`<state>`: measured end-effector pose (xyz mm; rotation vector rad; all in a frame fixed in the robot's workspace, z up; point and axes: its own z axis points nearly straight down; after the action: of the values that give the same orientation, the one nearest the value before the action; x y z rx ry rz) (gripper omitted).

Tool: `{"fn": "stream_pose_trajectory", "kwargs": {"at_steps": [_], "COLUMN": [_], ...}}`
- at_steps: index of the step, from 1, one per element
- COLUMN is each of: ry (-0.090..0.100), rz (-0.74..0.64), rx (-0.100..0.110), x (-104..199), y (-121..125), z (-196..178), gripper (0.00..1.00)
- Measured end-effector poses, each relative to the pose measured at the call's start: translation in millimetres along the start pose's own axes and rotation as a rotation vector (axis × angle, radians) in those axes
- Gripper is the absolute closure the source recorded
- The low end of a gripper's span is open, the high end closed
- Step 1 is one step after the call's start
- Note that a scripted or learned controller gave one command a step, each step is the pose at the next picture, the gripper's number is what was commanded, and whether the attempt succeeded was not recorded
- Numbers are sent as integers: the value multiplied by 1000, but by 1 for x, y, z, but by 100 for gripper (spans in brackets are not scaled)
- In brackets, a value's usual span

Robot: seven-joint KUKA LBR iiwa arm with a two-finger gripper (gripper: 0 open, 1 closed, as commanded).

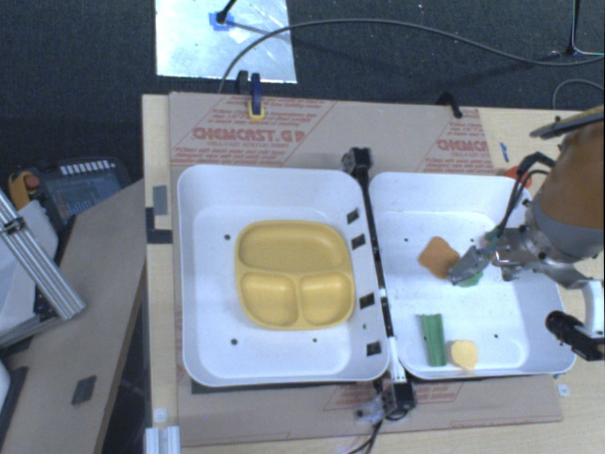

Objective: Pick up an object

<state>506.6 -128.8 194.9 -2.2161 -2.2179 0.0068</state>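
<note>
The right bin (416,201) holds a brown cookie-like piece (437,254) near its middle. A green stick (432,338) and a small yellow round piece (463,353) lie close to its front wall. My gripper (468,270) reaches in from the right and hangs low over the bin, just right of the brown piece and almost touching its edge. I cannot tell from this angle whether anything sits in it.
The left bin (203,206) carries a yellow three-compartment tray (291,272). A black divider with clips (369,253) runs between the bins. The arm's grey body (567,216) covers the right bin's far right side.
</note>
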Motion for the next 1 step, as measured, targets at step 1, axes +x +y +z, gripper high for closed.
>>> {"fn": "stream_pose_trajectory", "kwargs": {"at_steps": [1], "ry": [-2], "rz": [-2], "rx": [-9], "x": [0], "y": [2], "z": [-4], "gripper": [0]}}
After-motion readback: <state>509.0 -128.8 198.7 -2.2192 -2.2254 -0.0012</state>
